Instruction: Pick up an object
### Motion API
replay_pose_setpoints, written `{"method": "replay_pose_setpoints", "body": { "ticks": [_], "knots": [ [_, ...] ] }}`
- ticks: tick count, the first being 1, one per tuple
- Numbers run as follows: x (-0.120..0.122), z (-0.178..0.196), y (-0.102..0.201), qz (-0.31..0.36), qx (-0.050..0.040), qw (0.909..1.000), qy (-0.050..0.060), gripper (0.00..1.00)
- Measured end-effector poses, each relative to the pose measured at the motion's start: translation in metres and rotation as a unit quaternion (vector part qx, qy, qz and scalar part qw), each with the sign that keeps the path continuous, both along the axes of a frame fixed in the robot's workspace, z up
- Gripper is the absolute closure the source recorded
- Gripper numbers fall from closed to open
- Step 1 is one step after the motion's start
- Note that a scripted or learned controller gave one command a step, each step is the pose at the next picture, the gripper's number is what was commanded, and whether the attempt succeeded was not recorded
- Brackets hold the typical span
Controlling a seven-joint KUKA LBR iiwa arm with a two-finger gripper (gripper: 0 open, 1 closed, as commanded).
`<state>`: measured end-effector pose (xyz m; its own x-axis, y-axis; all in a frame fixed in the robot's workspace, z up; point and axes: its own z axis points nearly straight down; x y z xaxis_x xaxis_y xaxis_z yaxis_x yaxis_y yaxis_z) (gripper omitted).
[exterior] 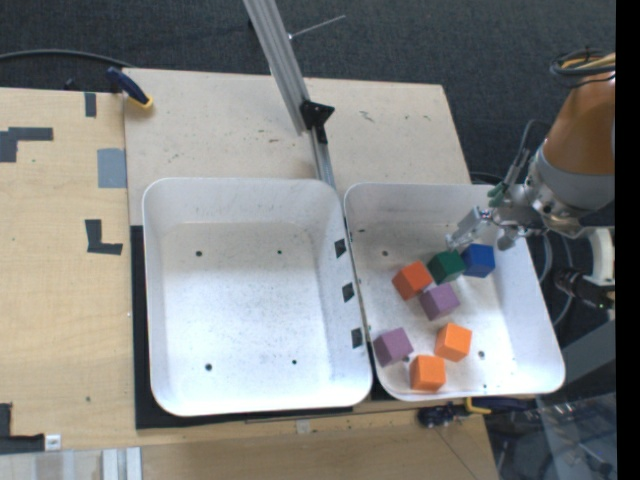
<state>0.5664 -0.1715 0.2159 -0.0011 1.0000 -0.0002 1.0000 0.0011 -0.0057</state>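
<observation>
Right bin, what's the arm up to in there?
The arm's gripper sits low over the far end of the right bin, just above the blue block and green block. Nothing shows between its fingers, so no pick yet. Three orange blocks and two purple blocks lie loose in the same bin. The left bin sits alongside.

Dark carpet floor (430, 28); light wood bench (60, 268) w/ grey tape patches (112, 167).
</observation>
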Motion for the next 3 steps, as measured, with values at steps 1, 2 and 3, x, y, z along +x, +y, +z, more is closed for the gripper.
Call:
{"method": "replay_pose_setpoints", "body": {
  "ticks": [1,2,3],
  "knots": [
    [-0.001,-0.056,0.011,0.000,0.0006,1.0000,0.001,0.00],
    [0.010,-0.100,0.016,-0.001,-0.0024,1.0000,-0.010,0.00],
    [0.013,-0.086,0.016,0.000,-0.0030,0.9999,-0.014,1.00]
  ]
}}
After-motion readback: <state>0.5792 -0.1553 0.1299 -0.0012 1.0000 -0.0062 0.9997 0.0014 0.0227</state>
